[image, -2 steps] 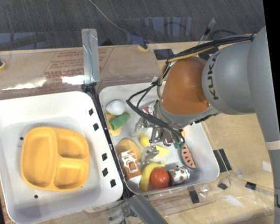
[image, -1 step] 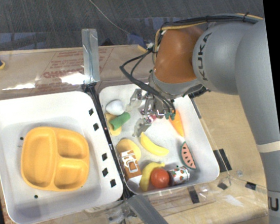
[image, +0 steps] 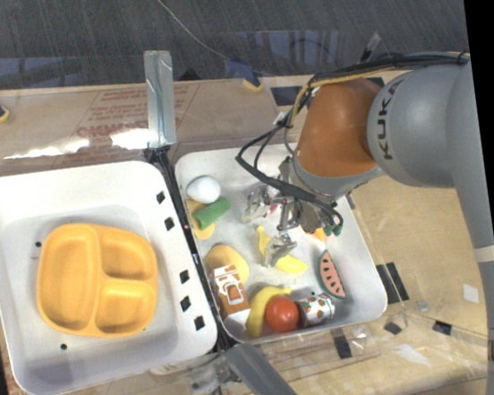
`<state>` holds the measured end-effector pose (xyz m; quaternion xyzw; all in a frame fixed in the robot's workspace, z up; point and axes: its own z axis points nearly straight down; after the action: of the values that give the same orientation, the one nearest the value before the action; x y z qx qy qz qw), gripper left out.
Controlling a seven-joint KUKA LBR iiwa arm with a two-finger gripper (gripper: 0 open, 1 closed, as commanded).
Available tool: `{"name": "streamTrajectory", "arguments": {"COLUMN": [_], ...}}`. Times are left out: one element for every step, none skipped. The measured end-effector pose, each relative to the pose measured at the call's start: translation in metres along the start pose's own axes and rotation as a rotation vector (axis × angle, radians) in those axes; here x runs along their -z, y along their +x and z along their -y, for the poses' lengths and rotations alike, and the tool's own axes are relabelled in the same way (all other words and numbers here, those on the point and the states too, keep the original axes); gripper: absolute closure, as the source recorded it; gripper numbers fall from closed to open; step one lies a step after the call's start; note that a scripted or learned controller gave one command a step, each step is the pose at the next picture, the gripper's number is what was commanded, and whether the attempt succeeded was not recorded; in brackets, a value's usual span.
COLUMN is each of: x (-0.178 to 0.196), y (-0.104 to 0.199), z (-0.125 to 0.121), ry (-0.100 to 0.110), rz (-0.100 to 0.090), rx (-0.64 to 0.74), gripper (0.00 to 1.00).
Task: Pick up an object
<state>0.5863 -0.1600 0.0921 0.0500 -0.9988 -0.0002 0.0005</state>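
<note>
**Arm reaching into the right bin, over the toy food**

We see the grey arm with its orange band (image: pixel 333 131) coming in from the right, its two-finger metal gripper (image: pixel 279 233) lowered into the right shallow white bin (image: pixel 359 263). We cannot tell whether the jaws are apart or together; the shiny fingers blur into the clutter below them, and we see nothing clearly held between them.

The things to pick all lie in that right bin. Near its upper left corner we find a white egg-shaped ball (image: pixel 203 189), and just below it a green toy vegetable (image: pixel 212 212) lying tilted. Along the left wall sit a tan bread-like piece (image: pixel 223 260) and an orange and white carton (image: pixel 232 291). At the near edge a red tomato-like ball (image: pixel 281 314) touches a yellow banana-shaped toy (image: pixel 260 308), with a small red and white patterned toy (image: pixel 317 309) just beside it. A red watermelon slice (image: pixel 330 274) lies near the right wall, and a pale yellow piece (image: pixel 292 266) rests directly under the gripper.

In the left white bin (image: pixel 33 356) we see a yellow plastic tray with three compartments (image: pixel 95 277).
</note>
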Motion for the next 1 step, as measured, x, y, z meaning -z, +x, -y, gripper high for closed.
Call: {"name": "streamTrajectory", "arguments": {"x": [0.0004], "y": [-0.0004], "z": [-0.0003], "ry": [0.0], "rz": [0.001], "rx": [0.001], "gripper": [0.0]}}
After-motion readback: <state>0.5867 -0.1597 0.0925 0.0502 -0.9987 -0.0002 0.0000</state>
